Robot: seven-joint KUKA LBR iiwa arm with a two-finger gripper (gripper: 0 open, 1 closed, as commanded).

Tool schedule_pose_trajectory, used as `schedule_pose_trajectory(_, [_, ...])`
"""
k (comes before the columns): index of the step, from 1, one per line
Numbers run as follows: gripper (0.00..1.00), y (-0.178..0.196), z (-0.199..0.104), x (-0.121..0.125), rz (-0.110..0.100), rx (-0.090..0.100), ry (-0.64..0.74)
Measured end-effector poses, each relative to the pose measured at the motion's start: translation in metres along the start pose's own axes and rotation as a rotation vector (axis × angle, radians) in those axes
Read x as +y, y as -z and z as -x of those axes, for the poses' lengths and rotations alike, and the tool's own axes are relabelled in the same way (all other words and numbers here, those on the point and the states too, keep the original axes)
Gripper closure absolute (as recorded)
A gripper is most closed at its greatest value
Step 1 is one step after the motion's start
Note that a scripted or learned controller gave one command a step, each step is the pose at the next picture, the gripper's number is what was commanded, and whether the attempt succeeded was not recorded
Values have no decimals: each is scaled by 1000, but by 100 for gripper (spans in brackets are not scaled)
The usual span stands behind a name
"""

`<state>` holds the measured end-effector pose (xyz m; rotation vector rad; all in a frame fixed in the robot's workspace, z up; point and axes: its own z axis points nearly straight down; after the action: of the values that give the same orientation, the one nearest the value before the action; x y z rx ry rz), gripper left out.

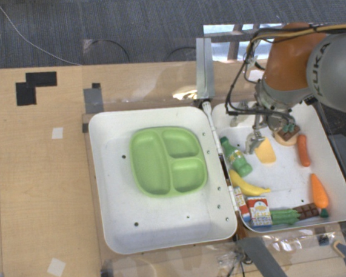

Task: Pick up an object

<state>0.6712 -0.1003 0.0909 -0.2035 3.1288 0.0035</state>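
Note:
My gripper [267, 133] hangs over the back of the right bin [341, 207], open, with nothing between its fingers. One silver finger [256, 140] points down beside a yellow cheese wedge [266, 152]. A brown and green toy on a tan base [288, 134] lies just right of the gripper. Also in this bin are a green bottle [236, 158], a banana [248, 185], a red sausage [303, 151], a carrot [319, 191], a juice box [260, 210], a green vegetable [284, 216] and a dark chocolate bar [308, 212].
The left bin [118, 231] holds a green divided plate [166, 160]. The ridge between the two bins [219, 161] runs right next to the bottle and the banana. The grey arm with its orange band [290, 62] covers the right bin's back right corner.

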Motion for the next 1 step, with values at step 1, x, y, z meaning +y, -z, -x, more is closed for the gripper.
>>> schedule_pose_trajectory(1, [0, 0, -75, 2, -4, -5, 7])
